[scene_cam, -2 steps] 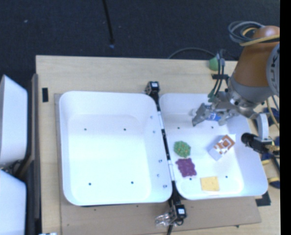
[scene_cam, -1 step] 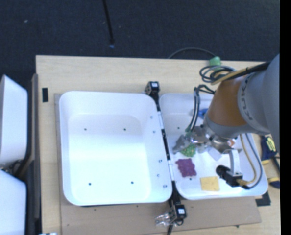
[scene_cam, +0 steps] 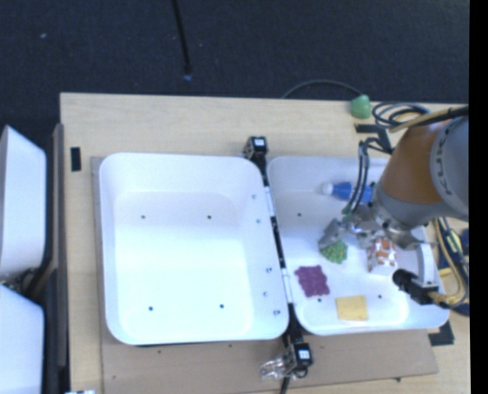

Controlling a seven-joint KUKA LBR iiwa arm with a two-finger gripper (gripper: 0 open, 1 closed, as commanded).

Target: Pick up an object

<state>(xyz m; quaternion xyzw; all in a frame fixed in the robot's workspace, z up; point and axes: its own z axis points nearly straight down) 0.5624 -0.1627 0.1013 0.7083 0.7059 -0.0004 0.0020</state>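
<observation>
Camera view: the arm point(scene_cam: 421, 171) reaches in from three o'clock and hangs over the right bin point(scene_cam: 306, 171), because all the loose things lie there. Its pincer point(scene_cam: 336, 238) sits low by a small green thing point(scene_cam: 336, 252), just touching or just above it; I cannot tell its opening, nor whether it holds anything. At six o'clock of the green thing lies a purple piece point(scene_cam: 312, 280), a yellow block point(scene_cam: 352, 308) near the front wall, and a blue-and-white tube point(scene_cam: 341, 190) toward twelve o'clock. The left bin point(scene_cam: 112, 220) sits beside it on the worktop point(scene_cam: 186, 109).
</observation>
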